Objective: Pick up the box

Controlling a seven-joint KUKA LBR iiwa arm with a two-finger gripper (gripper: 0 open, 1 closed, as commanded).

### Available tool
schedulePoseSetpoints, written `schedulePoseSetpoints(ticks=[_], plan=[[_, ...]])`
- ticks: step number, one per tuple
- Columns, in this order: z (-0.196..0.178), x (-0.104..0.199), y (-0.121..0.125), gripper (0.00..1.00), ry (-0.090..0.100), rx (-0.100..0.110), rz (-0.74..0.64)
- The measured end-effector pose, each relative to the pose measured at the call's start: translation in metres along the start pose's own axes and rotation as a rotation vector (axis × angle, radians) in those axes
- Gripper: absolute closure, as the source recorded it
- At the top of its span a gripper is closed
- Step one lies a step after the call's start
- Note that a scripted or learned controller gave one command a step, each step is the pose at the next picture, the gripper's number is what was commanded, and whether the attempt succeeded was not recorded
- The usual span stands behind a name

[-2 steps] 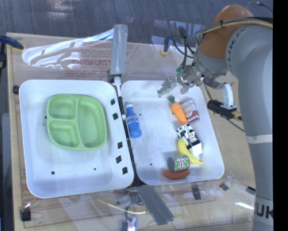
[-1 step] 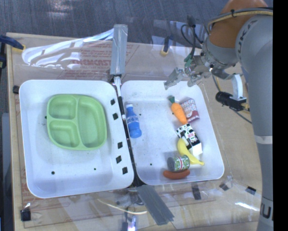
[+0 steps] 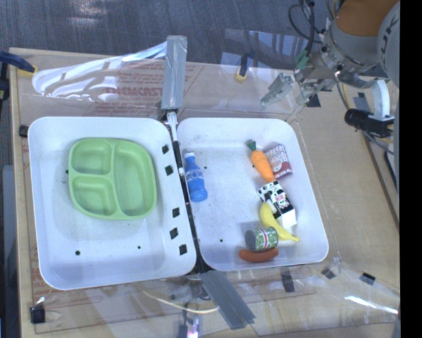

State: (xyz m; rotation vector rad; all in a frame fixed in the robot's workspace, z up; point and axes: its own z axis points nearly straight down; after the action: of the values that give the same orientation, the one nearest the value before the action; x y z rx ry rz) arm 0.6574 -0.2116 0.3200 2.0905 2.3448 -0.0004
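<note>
Camera view, from above the worktop [image 3: 351, 189]:

- Arm and fingers: the arm comes in at the upper right, its orange band showing. The gripper [image 3: 289, 90] hangs above the worktop past the far rim of the right bin [image 3: 218, 245]. Its fingers [image 3: 274, 90] stand apart with nothing between them.
- Box [image 3: 277, 203], the task's thing: black-and-white patterned, lying in the right bin, well below and nearer the viewer than the fingers, not touching them. It sits just above a banana [image 3: 274, 224] and just below a red-labelled packet [image 3: 277, 159].
- Other contents of the right bin: a carrot [image 3: 258, 160] beside the packet, nearest of all to the fingers; a can [image 3: 261, 239] and a sausage [image 3: 258, 255] at the near rim, farthest from them; a blue bottle [image 3: 194, 178] by the dividing edge, off to the fingers' left.
- Left bin [image 3: 48, 259]: holds a green divided plate [image 3: 112, 178], well apart from the fingers.

Progress, as a judgement: nothing of the pick is done. The box lies untouched among its neighbours; the approach over the bin, the descent, the closing and the lift all remain. The banana and packet crowd the box, which could spoil a clean grip.
</note>
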Motion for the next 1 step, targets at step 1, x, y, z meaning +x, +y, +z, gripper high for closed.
schedulePoseSetpoints(ticks=[1], plan=[[0.1341, 0.0029, 0.0004, 0.00, 0.002, 0.003, -0.059]])
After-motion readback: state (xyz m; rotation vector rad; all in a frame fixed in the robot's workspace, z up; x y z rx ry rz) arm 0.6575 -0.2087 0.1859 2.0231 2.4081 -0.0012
